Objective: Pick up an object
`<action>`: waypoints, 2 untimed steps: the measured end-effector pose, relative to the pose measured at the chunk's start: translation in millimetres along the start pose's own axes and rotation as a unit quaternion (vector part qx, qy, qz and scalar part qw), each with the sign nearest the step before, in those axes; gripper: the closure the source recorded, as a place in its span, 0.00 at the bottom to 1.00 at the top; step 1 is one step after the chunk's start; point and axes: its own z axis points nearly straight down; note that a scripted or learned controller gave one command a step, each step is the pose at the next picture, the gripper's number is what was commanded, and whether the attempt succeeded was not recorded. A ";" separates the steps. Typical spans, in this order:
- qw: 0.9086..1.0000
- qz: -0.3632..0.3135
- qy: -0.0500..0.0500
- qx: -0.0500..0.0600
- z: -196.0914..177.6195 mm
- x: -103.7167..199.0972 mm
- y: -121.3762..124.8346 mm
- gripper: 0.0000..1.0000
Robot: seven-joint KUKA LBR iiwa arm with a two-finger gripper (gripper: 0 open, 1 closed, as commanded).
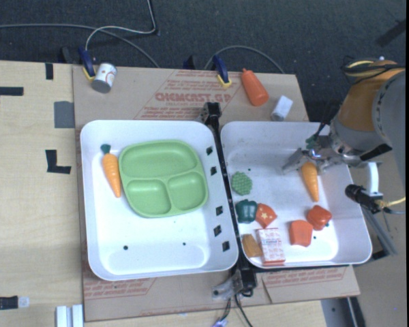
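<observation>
Gripper [312,157] low in right bin [351,254], fingers spread apart astride top of carrot [310,180], nothing clamped yet, carrot lying just below toward near rim, long axis running away from fingers.

Red printed lettering on cardboard sheet [184,97] | just behind the left white bin [95,182] | reads roughly "CHEMCAST", upside down, remainder too blurred to read

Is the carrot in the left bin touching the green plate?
Apart. The camera view shows a thin strip of white bin floor between the carrot and the rim of the green plate, so they lie side by side without meeting.
</observation>
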 end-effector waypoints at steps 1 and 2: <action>1.000 0.000 -0.002 -0.001 -9.9 -0.5 0.6 1.00; 1.000 0.000 0.001 0.002 -21.3 63.5 30.4 1.00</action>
